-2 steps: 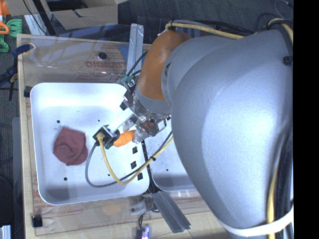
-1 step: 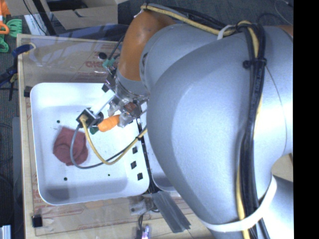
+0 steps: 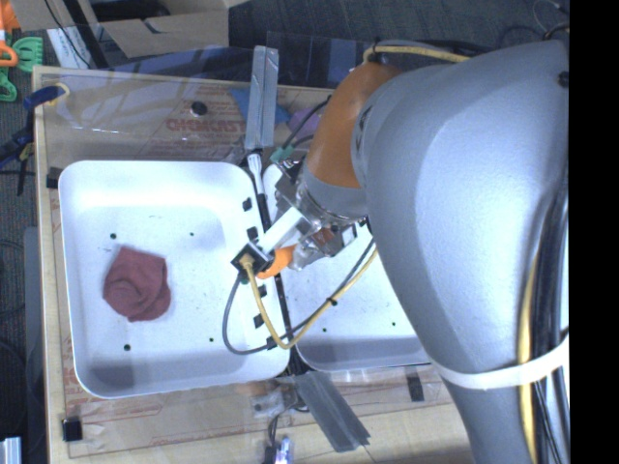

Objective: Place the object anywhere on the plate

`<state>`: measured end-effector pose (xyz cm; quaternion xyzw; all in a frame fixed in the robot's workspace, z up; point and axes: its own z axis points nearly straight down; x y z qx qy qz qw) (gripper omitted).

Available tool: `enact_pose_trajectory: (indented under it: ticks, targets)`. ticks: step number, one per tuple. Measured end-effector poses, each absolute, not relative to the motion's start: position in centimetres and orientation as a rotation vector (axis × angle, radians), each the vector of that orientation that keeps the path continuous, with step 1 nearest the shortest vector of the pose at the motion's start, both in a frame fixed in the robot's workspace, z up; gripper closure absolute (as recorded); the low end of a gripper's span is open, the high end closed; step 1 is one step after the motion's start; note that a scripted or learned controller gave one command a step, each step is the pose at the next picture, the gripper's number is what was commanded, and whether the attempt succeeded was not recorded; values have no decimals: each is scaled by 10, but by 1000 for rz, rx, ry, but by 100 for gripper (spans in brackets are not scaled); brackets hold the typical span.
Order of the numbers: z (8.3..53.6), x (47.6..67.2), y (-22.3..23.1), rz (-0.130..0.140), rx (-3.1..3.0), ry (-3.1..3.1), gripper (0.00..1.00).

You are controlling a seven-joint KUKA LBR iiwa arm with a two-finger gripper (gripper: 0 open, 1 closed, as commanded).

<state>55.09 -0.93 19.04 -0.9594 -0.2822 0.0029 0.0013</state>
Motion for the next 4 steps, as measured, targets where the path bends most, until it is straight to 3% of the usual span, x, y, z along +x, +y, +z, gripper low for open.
enact_pose_trajectory:
  ticks: [1, 2, 3, 4]
  targets:
    - [219, 476, 12, 5, -2947, -1081, 100]
    - [236, 548, 38, 4, -3051, -743, 100]
    - [218, 618, 70, 7, -3000, -926, 100]
    - [191, 610, -3, 11, -3096, -504, 100]
